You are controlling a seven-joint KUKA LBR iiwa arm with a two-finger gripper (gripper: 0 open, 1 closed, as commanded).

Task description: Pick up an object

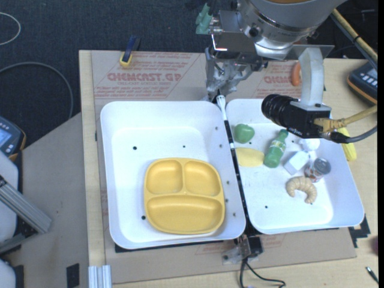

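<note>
My gripper [219, 92] hangs over the far end of the rims where the two bins meet, above the back left corner of the right bin [345, 212]. Nothing shows in it. In the right bin lie a green round piece [243, 132], a green bottle [275, 149], a pale yellow piece [250, 156], a white block [296, 160], a small can [318, 168] and a croissant [303, 188]. All of them lie in front of and to the right of the gripper. The left bin [120, 161] holds a yellow divided plate [185, 195].
A black cylinder [288, 114] on a white bracket [312, 77] juts over the right bin's back, with a cable trailing right. A blue and yellow clip [128, 51] lies on the board behind the left bin. An orange thing [296, 73] sits behind the right bin.
</note>
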